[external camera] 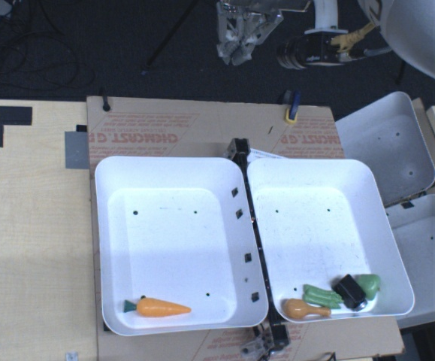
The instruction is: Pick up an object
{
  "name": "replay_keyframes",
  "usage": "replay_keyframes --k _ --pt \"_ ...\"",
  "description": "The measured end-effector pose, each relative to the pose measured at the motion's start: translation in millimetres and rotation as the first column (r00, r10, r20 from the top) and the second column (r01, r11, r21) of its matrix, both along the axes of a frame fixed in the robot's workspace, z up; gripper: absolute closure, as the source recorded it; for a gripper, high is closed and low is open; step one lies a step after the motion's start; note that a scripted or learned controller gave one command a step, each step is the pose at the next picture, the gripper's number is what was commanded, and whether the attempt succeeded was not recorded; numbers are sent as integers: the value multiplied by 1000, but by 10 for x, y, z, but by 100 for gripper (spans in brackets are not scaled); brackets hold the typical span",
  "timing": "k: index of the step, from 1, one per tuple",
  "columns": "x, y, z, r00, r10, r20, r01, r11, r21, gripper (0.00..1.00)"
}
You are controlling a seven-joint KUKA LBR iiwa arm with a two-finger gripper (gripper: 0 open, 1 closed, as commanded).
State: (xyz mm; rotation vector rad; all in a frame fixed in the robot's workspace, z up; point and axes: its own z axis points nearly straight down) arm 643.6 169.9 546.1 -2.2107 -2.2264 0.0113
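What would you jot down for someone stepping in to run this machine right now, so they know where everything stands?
Gripper: raised at the far side of the bench, beyond both bins, with nothing between its fingers; whether they are open or shut is unclear.
Left bin: one orange carrot lying near the front wall.
Right bin: a cluster in the front right corner: a tan pear-shaped piece, a green pod-like piece, a black block and a rounder green piece, packed close together.
Done: nothing picked yet.
Left: choose an object, descend, grasp, lift. The carrot lies alone, so it looks the easier target.
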Motion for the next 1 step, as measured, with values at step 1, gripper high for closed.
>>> replay_keyframes --k 1 --pt "-1 725 -176 1000 0 3 0 1000 2 100"
